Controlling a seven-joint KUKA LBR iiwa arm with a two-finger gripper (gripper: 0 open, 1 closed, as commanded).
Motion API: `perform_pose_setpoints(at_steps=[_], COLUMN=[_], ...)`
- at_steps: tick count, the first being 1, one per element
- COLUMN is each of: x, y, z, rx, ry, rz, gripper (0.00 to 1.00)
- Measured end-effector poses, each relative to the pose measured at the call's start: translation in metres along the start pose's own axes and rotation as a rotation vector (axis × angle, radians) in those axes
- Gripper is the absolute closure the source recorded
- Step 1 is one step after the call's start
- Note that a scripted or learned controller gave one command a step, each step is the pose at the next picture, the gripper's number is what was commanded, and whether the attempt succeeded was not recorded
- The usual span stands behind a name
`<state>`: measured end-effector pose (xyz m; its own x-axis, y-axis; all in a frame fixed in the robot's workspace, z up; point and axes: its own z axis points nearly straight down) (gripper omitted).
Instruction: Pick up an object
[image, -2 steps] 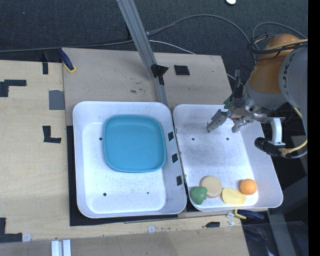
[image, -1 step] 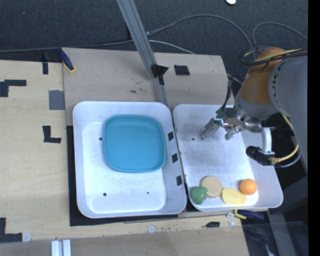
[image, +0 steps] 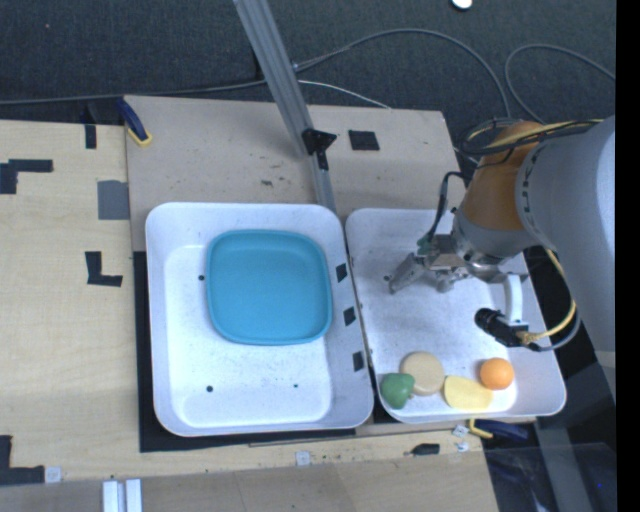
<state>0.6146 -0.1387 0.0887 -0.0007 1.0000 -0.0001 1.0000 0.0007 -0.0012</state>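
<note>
Lying along the near edge of the right bin (image: 400, 240), four small food-shaped objects sit in a row: a green piece (image: 397, 389) at the left, touching a round beige piece (image: 424, 372), then a yellow piece (image: 466, 393) with an orange ball (image: 496, 373) just beside it toward the near right corner. None of them bears a label that can be read.

In the left bin (image: 180, 380), a square light-blue plate (image: 268, 286) with rounded corners lies flat, closer to the far edge than the near one. Small dark specks dot the white floor near that bin's near edge.

Farther back in the right bin, the gripper (image: 424, 272) hangs over the bare white floor toward the far edge, well apart from the food pieces. Its two fingers are spread, one slanting toward the left bin, and nothing sits between them. The grey arm (image: 575, 215) enters from the right, with its orange band (image: 492, 195) just above the wrist and black and yellow cables looping around it.

Both bins rest on a light wooden bench (image: 200, 150) marked with black tape squares and dark scuffs. A grey metal pole (image: 290, 90) slants up from the far edge where the bins meet. Beyond the bench lies dark carpet (image: 120, 40) crossed by thin cables.
</note>
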Motion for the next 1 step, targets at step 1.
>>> perform_pose_setpoints(at_steps=[1], x=[-0.0004], y=[0.0007], z=[-0.0114], rx=[-0.003], ry=[-0.001], rz=[0.0], gripper=[1.0])
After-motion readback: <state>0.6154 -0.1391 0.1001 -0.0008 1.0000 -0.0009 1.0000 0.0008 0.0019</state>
